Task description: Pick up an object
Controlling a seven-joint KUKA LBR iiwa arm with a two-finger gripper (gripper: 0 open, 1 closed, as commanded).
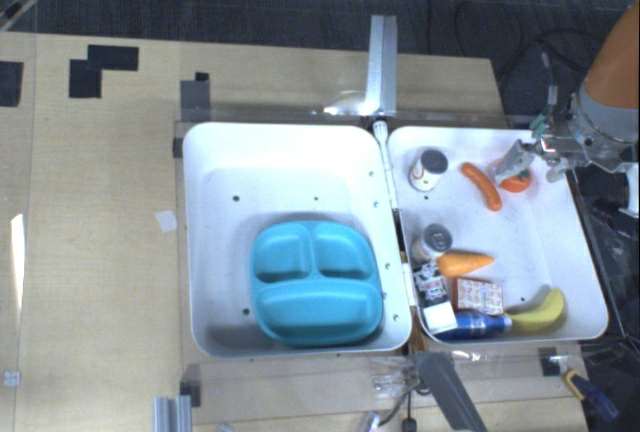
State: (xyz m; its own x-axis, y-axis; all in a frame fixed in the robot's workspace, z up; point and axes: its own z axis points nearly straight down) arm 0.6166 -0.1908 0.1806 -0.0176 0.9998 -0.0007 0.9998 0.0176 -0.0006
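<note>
The arm enters from the right, its orange band visible at the frame edge. The gripper (pixel 522 163) sits over the far right corner of the right bin (pixel 590 265), directly above a small orange-red object (pixel 515 183); whether the fingers are apart or together cannot be told.

Contents of the right bin:
- An orange-red sausage (pixel 482 185) lies just left of the gripper, tilted.
- A small round can (pixel 430 166) stands near the far left corner.
- A second can (pixel 436 240) stands by the left wall.
- A carrot (pixel 465 263) lies just beside it.
- A patterned box (pixel 478 295), a blue bottle (pixel 478 324) and a banana (pixel 537 312) lie along the near edge.

The left bin (pixel 215 180) carries a blue divided tray (pixel 316 282) toward its near edge.
</note>
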